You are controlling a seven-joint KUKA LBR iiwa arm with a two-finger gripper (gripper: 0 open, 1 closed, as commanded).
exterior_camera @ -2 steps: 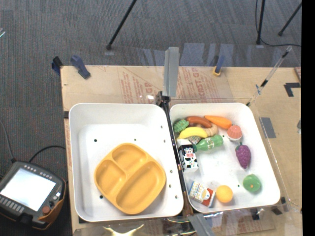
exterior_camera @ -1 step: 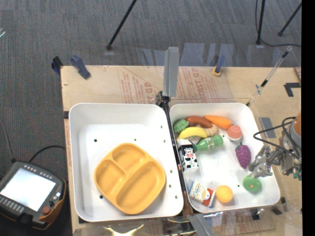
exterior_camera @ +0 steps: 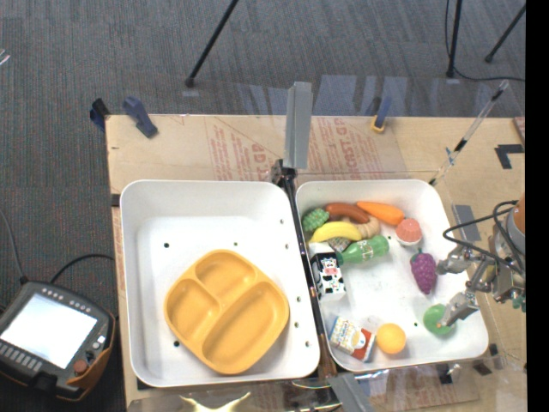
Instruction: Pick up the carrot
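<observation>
The orange carrot (exterior_camera: 380, 212) lies at the back of the right bin (exterior_camera: 429, 191), beside a brown sausage (exterior_camera: 346, 212) and above a banana (exterior_camera: 335, 231). My gripper (exterior_camera: 456, 288) hangs at the bin's right rim, well to the right of the carrot and nearer the front. It is open, with nothing between its fingers. Its lower finger (exterior_camera: 457, 310) is just over a green fruit (exterior_camera: 438, 320).
The right bin also holds purple grapes (exterior_camera: 423, 272), a green bottle (exterior_camera: 364, 251), a cow-pattern carton (exterior_camera: 327, 275), an orange (exterior_camera: 391, 339), a small box (exterior_camera: 352, 336) and a pink-red toy (exterior_camera: 408, 231). A yellow divided plate (exterior_camera: 226, 309) lies in the left bin (exterior_camera: 146, 221).
</observation>
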